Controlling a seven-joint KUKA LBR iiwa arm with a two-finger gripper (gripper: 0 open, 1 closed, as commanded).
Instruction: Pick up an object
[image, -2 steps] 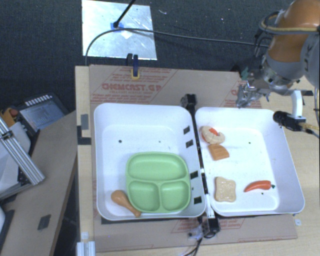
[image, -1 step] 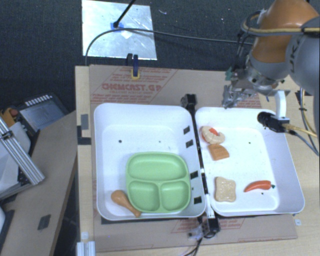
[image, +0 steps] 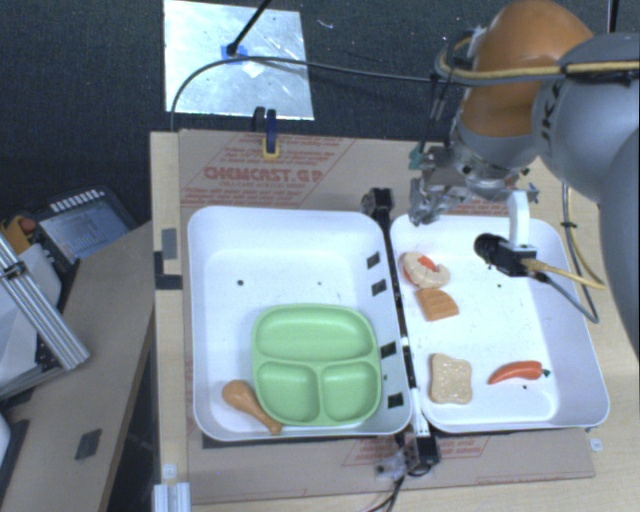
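Note:
My gripper (image: 428, 207) hangs over the far left corner of the right bin (image: 570, 330), below the grey wrist and its orange band. Nothing shows in it. Just in front of it lies a pale round food piece with a red top (image: 424, 267), and an orange wedge (image: 437, 303) sits right next to that. A tan toast slice (image: 450, 379) rests near the bin's front left. A red pepper (image: 517, 372) lies toward the front right.
The left bin (image: 270, 250) holds a green divided plate (image: 316, 363) and a tan drumstick (image: 250, 401) at its front left. A black part with a yellow cable (image: 505, 254) hangs over the right bin's far side. Black clips line the divider (image: 393, 300) between the bins.

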